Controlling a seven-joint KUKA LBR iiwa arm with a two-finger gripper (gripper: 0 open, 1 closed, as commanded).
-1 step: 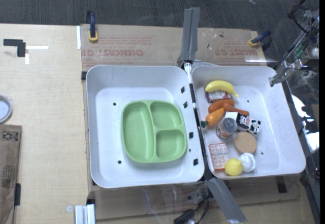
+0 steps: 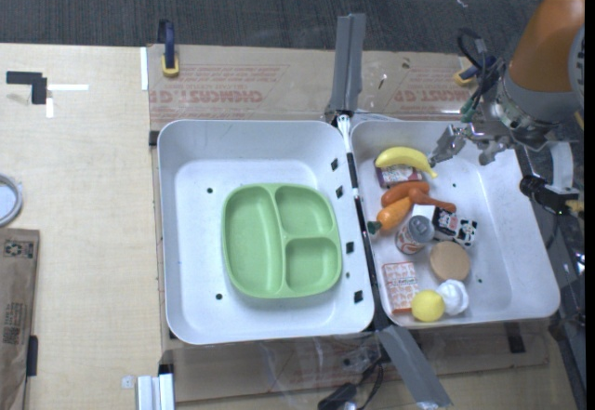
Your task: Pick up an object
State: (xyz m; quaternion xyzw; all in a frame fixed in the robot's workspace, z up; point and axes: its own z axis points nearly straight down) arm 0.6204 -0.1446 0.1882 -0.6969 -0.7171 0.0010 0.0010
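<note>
While the gripper [image 2: 453, 144] hangs over the back of the right bin [image 2: 521, 241], its fingers look slightly parted with nothing between them, just to the right of the banana [image 2: 403, 158]. That banana is the nearest thing to pick: it lies at the back of the heap, above a small red-and-white packet [image 2: 394, 176] and the carrot [image 2: 394, 212], which slants down toward the bin's left wall. It looks like a light toy fruit, probably stiff and smooth, so it may slip; pinching it across its thick middle seems safest, since the tips taper. Nearer the front sit a can [image 2: 415, 232], a round tan disc [image 2: 449, 262], a flat packet [image 2: 400, 282], a lemon [image 2: 427, 306] and something white [image 2: 454, 295] touching it. The left bin [image 2: 186, 241] holds a green divided tray [image 2: 282, 240].
</note>
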